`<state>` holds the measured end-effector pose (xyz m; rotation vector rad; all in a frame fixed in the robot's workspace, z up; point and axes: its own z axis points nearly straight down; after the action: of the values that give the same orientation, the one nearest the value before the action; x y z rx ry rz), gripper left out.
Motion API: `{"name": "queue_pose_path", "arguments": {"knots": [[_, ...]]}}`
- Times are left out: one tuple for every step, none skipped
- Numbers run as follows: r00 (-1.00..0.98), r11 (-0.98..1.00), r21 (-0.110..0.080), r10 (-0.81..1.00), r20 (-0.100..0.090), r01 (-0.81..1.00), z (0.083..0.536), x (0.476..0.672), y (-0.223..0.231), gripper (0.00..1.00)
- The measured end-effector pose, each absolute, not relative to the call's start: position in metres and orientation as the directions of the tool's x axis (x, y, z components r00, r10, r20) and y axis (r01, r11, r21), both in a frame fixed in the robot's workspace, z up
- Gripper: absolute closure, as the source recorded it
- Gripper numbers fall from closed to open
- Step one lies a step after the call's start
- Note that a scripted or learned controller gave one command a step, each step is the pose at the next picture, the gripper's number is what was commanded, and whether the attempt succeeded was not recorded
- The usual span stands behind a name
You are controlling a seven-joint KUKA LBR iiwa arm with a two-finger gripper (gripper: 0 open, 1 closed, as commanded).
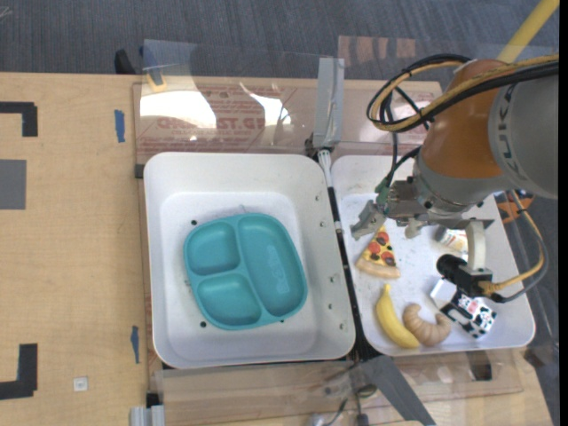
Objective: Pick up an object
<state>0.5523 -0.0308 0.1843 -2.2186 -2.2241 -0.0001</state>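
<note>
Camera view: curved, seemingly plastic banana [391, 319]

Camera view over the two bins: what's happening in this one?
The grey KUKA arm with the orange band reaches over the right white bin, its gripper open above a toy pizza slice, holding nothing. A yellow banana, a tan croissant and a black-and-white toy lie nearby. A teal divided plate sits in the left white bin.

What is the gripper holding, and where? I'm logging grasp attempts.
Nothing is held: the gripper hangs open over the right bin, just above the pizza slice.
</note>
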Motion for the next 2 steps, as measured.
{"name": "queue_pose_path", "arguments": {"knots": [[0.003, -0.003, 0.011, 1.0, -0.003, 1.0, 0.293, 0.535, -0.091, 0.0], [0.002, -0.002, -0.002, 1.0, -0.003, 1.0, 0.269, 0.59, -0.142, 0.0]]}}
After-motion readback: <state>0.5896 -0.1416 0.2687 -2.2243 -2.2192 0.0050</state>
